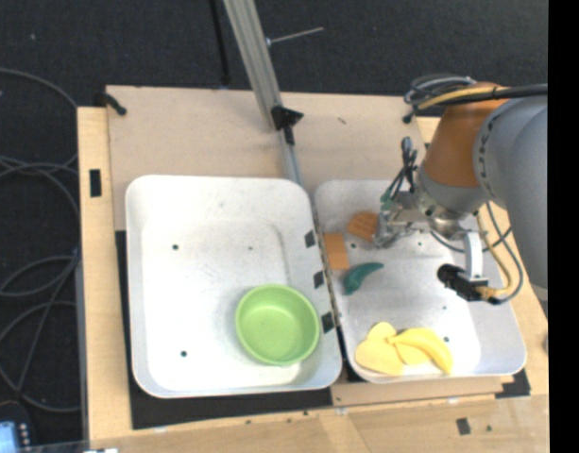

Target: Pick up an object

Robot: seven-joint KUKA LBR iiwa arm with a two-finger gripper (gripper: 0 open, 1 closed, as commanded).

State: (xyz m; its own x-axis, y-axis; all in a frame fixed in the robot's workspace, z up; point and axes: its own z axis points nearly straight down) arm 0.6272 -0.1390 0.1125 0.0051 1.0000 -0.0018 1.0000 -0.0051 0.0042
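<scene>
Reaching into the right bin (478,343) from the right of the frame, the arm sets its gripper (391,226) low over the bin's upper part.

Whether the gripper is spread or pressed together cannot be told from this angle. An orange block (363,225) lies just left of it, a second orange block (334,250) sits at the bin's left wall, a teal piece (361,275) below them, and yellow bananas (404,349) at the bottom. The left bin (204,225) holds a green bowl (277,324) at lower right.

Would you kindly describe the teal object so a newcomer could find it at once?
Look in the right bin, near its left wall. The teal object lies below two orange blocks and above the yellow bananas. It alone is blue-green and curved, tapering to a point.
</scene>
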